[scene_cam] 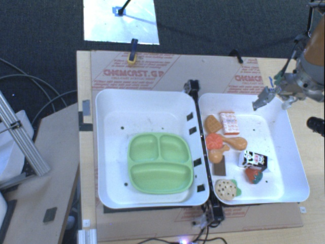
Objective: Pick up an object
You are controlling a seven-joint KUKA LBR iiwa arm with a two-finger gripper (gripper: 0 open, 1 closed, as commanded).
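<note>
The right bin [290,151] holds several toy foods. Among them are an orange-and-white box [229,122], a tan bread piece [212,123], a chicken drumstick [232,144] and a red piece [213,140]. A black-and-white carton [253,159], a red strawberry-like piece [254,175] and a cookie [225,188] lie nearer the front. My gripper [274,101] hangs over the bin's far right corner, up and to the right of the box. It is open with nothing between its fingers.
The left bin [109,136] carries a green divided plate [160,162]. A black divider with clips [199,136] runs between the bins. A blue-and-yellow clamp [132,52] sits on the cardboard behind the left bin, and a metal frame [20,136] stands at the far left.
</note>
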